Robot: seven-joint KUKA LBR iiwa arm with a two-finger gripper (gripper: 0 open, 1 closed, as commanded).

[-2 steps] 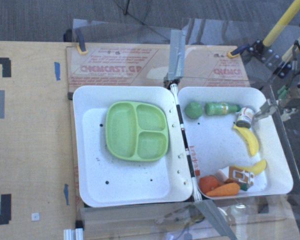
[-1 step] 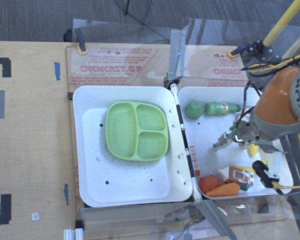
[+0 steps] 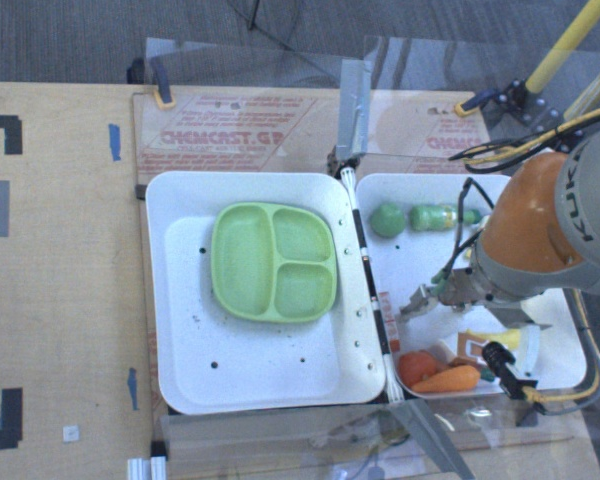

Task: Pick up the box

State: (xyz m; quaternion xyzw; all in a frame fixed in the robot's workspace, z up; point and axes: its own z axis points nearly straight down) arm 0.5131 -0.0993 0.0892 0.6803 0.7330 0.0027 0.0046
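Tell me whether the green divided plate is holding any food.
Empty: all three compartments of the light green plastic divided plate show bare green.

The arm point(image 3: 555, 218) was grey with a broad orange band, black lettering on its casing and black cables trailing alongside.

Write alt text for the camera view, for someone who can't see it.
The arm's claw hangs over the right bin, above a box, carrot and tomato. The left bin holds a green divided plate.
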